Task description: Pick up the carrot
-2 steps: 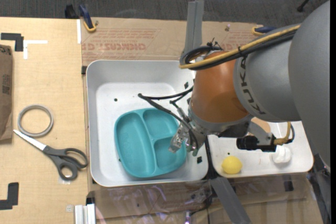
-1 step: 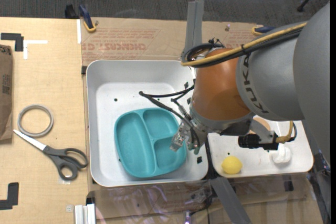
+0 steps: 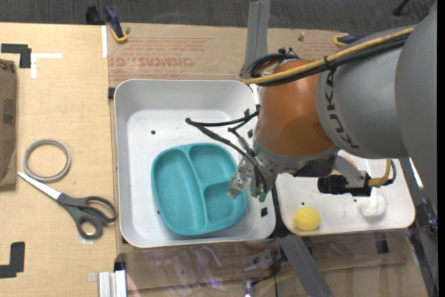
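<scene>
My claw (image 3: 245,184) hangs low at the right edge of the teal divided plate (image 3: 188,195), over the boundary between its upper right compartment and the long lower one. Seen from above it is a small blur of metal, so I cannot tell whether it is open or closed, or whether it touches the plate. The plate lies in the left white bin (image 3: 132,149), toward its near right corner. My orange band (image 3: 288,115) and grey arm (image 3: 379,90) stretch in from the right and cover the wall between the two bins and much of the right bin (image 3: 400,215). Black cables (image 3: 212,125) trail from my wrist over the left bin's floor. In the uncovered part of the right bin sit a yellow ball (image 3: 306,219) and, well apart from it, a white lump (image 3: 373,206). Where the carrot lies I cannot tell; possibly my arm hides it. On the desk (image 3: 62,94) left of the bins lie scissors (image 3: 73,205) and, just beside them, a roll of tape (image 3: 46,158).
</scene>
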You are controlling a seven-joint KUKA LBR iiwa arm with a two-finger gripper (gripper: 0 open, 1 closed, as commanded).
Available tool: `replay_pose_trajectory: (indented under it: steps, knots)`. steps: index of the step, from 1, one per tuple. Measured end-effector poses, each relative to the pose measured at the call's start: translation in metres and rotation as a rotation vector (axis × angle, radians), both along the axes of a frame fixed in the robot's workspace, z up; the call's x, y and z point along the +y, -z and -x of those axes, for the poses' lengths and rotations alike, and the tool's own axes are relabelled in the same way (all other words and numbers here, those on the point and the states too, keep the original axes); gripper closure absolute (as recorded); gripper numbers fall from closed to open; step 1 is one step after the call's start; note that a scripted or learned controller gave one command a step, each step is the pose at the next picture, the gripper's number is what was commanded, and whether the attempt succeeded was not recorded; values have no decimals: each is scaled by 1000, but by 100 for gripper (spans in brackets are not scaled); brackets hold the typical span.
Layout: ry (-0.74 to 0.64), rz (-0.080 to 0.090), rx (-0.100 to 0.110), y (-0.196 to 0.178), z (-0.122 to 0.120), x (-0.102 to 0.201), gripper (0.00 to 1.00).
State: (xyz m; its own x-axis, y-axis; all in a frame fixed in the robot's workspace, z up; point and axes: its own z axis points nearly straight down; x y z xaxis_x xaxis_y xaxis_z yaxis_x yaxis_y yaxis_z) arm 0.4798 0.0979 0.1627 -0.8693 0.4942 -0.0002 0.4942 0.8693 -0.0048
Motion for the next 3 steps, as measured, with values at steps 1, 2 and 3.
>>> replay_pose_trajectory:
  steps: [1, 2, 3]
  knots:
    - [1, 1, -1, -9, -1, -1, 100]
    - [34, -3, -2, -74, 2, 58, 100]
    - [5, -2, -3, -83, 2, 87, 100]
